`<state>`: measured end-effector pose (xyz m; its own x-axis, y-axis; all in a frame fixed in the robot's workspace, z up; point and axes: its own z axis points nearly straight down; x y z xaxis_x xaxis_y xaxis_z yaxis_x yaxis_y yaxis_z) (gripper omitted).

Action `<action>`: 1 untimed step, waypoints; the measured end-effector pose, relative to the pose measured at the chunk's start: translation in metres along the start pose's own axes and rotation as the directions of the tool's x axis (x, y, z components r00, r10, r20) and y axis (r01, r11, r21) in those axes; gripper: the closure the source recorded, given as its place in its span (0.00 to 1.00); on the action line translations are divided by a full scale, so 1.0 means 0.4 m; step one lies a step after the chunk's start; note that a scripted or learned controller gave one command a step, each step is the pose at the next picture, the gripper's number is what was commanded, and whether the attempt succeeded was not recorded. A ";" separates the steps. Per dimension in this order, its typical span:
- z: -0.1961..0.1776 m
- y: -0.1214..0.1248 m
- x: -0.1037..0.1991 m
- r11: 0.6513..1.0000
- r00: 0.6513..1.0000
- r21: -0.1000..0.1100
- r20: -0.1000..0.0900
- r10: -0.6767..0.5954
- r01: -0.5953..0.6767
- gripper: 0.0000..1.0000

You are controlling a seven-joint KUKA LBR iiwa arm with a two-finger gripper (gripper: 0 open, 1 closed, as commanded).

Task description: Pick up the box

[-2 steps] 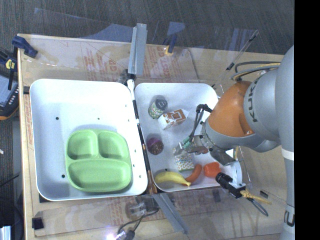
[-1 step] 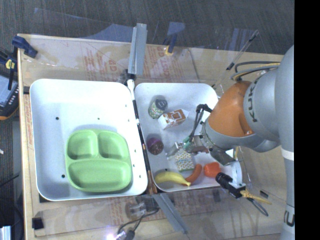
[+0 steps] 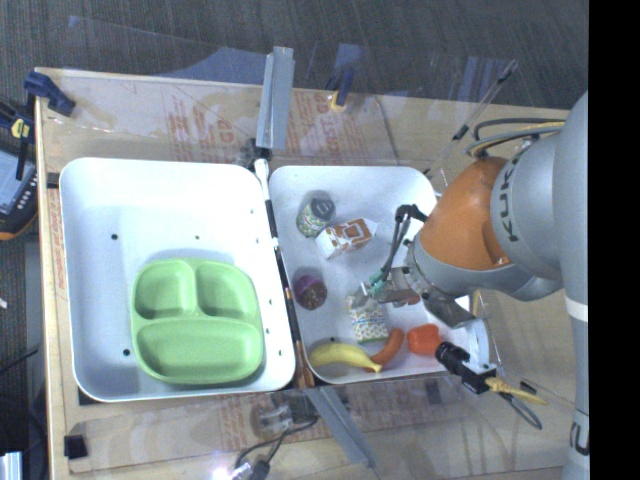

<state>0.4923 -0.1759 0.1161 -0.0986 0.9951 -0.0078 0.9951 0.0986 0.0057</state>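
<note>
A small orange and white box [image 3: 348, 236] lies tilted in the upper middle of the right bin [image 3: 400, 180]. My gripper [image 3: 383, 288] reaches in from the right and hangs below and to the right of that box, apart from it. It sits right over the top edge of a small patterned carton [image 3: 368, 320]. The grey arm with its orange band [image 3: 465, 230] covers the bin's right side.
In the right bin are a can [image 3: 320, 215], a dark plum [image 3: 310, 291], a banana [image 3: 345, 357], a carrot [image 3: 388, 346] and a red item [image 3: 424, 339]. The left bin [image 3: 100, 193] holds a green divided tray [image 3: 197, 320].
</note>
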 end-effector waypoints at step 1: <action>0.000 0.000 0.000 1.000 1.000 0.000 0.000 0.000 0.000 0.00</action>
<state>0.4924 -0.1759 0.1162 -0.0982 0.9951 -0.0078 0.9951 0.0982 0.0062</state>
